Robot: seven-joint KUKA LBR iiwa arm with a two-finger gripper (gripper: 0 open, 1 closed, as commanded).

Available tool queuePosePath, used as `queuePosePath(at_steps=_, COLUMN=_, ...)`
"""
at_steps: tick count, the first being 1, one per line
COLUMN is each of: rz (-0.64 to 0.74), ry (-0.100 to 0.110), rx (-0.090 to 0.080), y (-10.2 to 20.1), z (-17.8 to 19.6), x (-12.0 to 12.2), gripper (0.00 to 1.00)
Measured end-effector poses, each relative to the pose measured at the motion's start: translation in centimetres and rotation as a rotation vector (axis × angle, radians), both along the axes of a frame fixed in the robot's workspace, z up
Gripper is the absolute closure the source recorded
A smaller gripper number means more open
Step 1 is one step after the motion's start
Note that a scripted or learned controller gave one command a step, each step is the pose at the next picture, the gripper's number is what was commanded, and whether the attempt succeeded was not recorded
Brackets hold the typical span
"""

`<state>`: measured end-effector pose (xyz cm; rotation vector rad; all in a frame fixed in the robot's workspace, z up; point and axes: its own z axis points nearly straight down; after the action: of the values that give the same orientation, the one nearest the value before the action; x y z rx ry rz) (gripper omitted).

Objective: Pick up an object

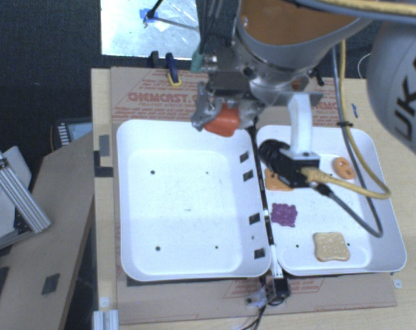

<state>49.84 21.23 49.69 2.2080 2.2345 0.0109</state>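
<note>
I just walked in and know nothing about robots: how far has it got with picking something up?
The grab looks done: an orange-red object sits between the fingers of the hand, lifted over the left bin's far edge. Still lying in the right bin: a purple piece, a tan toast-like piece and an orange round.

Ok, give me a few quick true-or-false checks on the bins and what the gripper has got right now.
1. The gripper has an orange-red object between its fingers. True.
2. The purple piece lies in the left bin. False: it lies in the right bin, near the divider.
3. The toast-coloured piece lies in the right bin, near its front edge. True.
4. The gripper is over the front edge of the right bin. False: it is over the far edge of the left bin, beside the divider.
5. A small orange round piece lies in the right bin. True.
</note>
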Motion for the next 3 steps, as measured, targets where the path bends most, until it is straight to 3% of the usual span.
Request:
queuePosePath(at_steps=1, rz=-0.007, ry=0.004, rx=-0.004, y=-0.5, z=-0.2, x=0.1, gripper=0.00)
queuePosePath(at_steps=2, rz=-0.001, ry=0.001, rx=-0.002, y=-0.4, z=0.9, x=0.2, gripper=1.00)
queuePosePath(at_steps=3, rz=-0.012, ry=-0.001, rx=-0.003, y=0.8, z=3.9, x=7.7, gripper=1.00)
